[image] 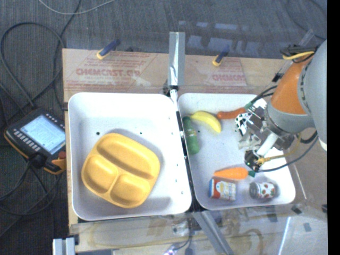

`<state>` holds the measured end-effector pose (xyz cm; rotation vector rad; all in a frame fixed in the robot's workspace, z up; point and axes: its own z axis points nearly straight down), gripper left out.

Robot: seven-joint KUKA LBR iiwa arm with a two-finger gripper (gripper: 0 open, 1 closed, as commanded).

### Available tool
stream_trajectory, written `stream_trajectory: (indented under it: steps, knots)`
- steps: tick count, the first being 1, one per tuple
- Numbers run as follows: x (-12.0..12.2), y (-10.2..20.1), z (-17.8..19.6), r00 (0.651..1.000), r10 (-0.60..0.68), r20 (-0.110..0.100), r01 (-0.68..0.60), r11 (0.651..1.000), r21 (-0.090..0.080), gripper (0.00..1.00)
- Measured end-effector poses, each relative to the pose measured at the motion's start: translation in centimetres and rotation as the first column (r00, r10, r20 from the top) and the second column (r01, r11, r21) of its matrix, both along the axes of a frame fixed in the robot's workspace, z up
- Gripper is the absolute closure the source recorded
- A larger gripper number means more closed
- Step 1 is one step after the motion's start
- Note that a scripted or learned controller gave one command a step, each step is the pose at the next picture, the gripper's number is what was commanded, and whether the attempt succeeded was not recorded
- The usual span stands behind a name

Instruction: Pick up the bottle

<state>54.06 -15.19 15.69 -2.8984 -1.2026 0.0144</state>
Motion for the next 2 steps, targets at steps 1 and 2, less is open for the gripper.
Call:
stream_trajectory:
  steps: [1, 2]
  knots:
    - [-4.7, -6.1, 2.8, 0.978, -0.208, 0.001, 0.208, 0.978, -0.004, 1.00]
    - [0.6, -7.2, 7.1, 0.989, -0.146, 0.001, 0.146, 0.989, -0.003, 1.00]
